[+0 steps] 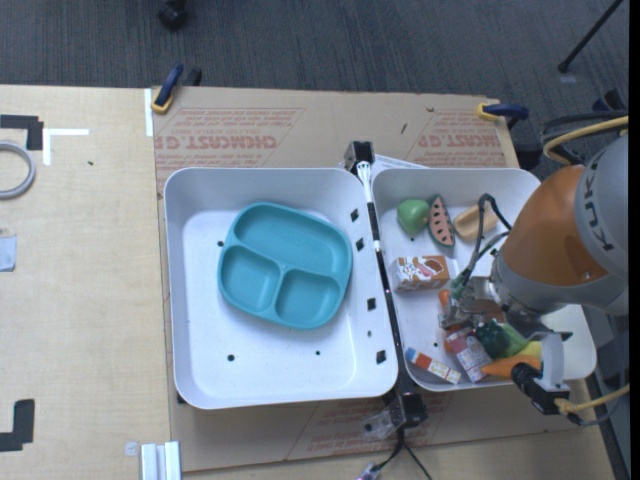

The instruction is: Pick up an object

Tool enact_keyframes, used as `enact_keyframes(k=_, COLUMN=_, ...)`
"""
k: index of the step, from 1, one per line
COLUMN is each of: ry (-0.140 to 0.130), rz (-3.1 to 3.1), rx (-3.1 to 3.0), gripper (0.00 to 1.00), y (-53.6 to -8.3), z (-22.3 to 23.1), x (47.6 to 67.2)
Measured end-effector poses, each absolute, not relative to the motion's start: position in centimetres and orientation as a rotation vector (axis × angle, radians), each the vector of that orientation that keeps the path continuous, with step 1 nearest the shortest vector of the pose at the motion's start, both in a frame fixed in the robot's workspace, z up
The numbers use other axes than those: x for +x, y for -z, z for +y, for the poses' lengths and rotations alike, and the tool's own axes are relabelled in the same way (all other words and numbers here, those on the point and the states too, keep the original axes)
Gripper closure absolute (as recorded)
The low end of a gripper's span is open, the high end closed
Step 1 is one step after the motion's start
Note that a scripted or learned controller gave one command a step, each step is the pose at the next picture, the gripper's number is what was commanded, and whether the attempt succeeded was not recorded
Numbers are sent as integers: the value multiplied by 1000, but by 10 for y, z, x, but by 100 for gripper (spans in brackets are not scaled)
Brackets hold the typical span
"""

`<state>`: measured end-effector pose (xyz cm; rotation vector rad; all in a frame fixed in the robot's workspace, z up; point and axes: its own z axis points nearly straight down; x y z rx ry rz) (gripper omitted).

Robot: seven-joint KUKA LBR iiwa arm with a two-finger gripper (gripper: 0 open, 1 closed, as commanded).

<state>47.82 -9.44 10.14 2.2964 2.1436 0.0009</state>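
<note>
Starting at the left, the wooden table [70, 298] carries a cardboard sheet [300, 128] under two white bins. The left bin [190, 288] holds a teal divided plate [285, 265] lying flat, three compartments up. A black clip [359, 154] sits where the bins meet at the far edge.

The right bin [395, 183] is crowded: a green round toy [412, 214] touching a watermelon slice [441, 220], a tan bread-like piece [470, 222] just beside that, and a brown-and-white packet [420, 271] nearer the divider. A small red-and-white box [432, 365] lies by the near wall.

Over the bin's right half hangs the arm [560, 238] (orange band plain to see), with the hand [470, 308] down among a jumble of small toys [485, 340]. Whether the hand is open or closed, I cannot tell.
</note>
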Motion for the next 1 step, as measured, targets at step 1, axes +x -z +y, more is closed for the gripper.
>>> enact_keyframes(k=1, ry=0, rz=2388, rx=2041, gripper=100, y=-192, z=-12, x=498)
